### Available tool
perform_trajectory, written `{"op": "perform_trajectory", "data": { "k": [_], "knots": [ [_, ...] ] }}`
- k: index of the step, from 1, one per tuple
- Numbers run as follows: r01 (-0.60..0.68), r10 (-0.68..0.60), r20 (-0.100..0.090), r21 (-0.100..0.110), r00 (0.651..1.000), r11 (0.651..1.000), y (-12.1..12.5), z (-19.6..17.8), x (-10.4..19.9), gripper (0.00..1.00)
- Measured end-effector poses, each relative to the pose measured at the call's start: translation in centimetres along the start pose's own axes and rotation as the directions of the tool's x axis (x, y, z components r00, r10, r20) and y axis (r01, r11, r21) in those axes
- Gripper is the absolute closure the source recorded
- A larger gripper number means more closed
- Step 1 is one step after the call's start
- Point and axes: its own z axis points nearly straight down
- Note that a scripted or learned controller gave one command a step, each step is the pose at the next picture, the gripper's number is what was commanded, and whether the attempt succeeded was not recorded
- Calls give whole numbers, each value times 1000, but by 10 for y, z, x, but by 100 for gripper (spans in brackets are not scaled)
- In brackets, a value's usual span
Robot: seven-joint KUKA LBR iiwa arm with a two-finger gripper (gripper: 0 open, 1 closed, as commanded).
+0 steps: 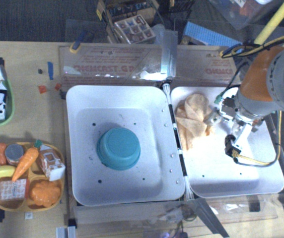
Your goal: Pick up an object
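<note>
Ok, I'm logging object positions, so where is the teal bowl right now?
The teal bowl sits upside down near the middle of the left bin, well apart from the beige cloth in the right bin.

2 white bins, 1 teal bowl, 1 tan cloth.

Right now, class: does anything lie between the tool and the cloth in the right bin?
Nothing visible does. The tool hangs just right of the cloth, with bare right bin floor between them.

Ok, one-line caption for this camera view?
Arm over right bin beside cloth; teal bowl in left bin.
</note>
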Motion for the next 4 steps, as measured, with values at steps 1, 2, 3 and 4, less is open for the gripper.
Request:
{"op": "perform_trajectory", "data": {
  "k": [1, 2, 3, 4],
  "knots": [
    [0, 0, 0, 0, 1000, 1000, 0, 0, 0, 0],
    [0, 0, 0, 0, 1000, 1000, 0, 0, 0, 0],
    [210, -210, 0, -5, 978, 978, 18, 2, -1, 0],
    [380, -380, 4, -9, 925, 925, 21, 2, 33, 0]
  ]
}}
